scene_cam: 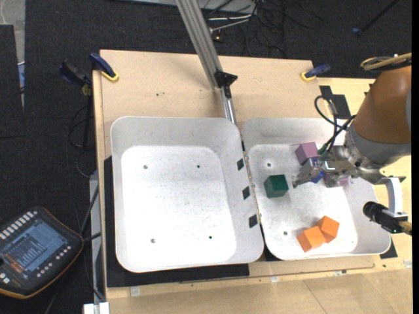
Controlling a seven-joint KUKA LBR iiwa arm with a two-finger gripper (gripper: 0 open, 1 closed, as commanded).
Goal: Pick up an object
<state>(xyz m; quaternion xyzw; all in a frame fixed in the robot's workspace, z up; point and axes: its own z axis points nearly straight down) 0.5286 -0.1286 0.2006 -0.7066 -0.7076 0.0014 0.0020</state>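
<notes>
No words or numbers to read

The hand controller (29, 252) at the bottom left has a lit screen with tiny lines on it, but they are too small and blurry to read. The white bins (131, 133), the blocks and the wooden bench (170, 77) have no letters, labels or signs that can be made out.
</notes>
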